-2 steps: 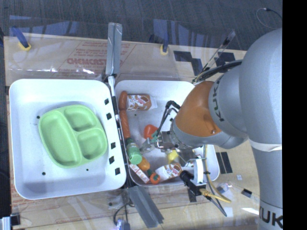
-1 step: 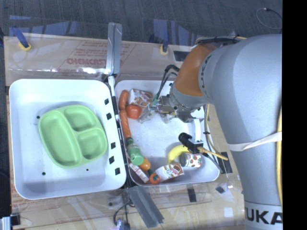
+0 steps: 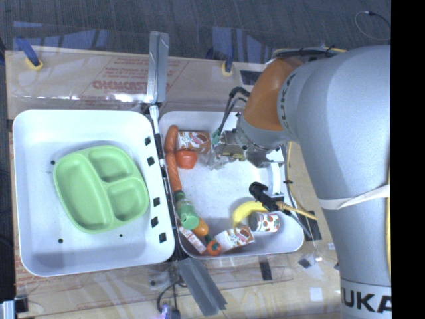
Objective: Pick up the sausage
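Over the right bin (image 3: 292,241) we find the gripper (image 3: 219,157) low, near its far wall; whether it is open or closed we cannot tell. Sausage (image 3: 172,139) lies just left of it, against the bin's left wall. Approach step, we judge. Next: shift left, descend over sausage.

Bulky grey arm (image 3: 345,131) with orange band (image 3: 265,102), white "UKA" lettering (image 3: 366,302), thin black cables near the wrist.
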Controlling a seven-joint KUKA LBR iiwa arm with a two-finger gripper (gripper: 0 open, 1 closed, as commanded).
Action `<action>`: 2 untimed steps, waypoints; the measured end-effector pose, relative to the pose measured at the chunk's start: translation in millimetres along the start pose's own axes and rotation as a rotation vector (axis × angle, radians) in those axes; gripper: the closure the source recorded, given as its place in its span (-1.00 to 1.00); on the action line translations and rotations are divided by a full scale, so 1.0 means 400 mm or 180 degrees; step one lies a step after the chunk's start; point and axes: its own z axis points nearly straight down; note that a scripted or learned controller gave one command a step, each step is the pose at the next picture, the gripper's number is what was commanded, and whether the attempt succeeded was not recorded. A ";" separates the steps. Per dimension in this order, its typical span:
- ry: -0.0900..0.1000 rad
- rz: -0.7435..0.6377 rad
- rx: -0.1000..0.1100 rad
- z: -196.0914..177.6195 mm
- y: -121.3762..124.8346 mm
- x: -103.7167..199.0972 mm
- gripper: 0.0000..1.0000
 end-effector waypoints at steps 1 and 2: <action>0.0003 0.1944 -0.0004 -0.226 0.123 0.152 1.00; 0.0001 0.1886 -0.0001 -0.225 0.127 0.414 1.00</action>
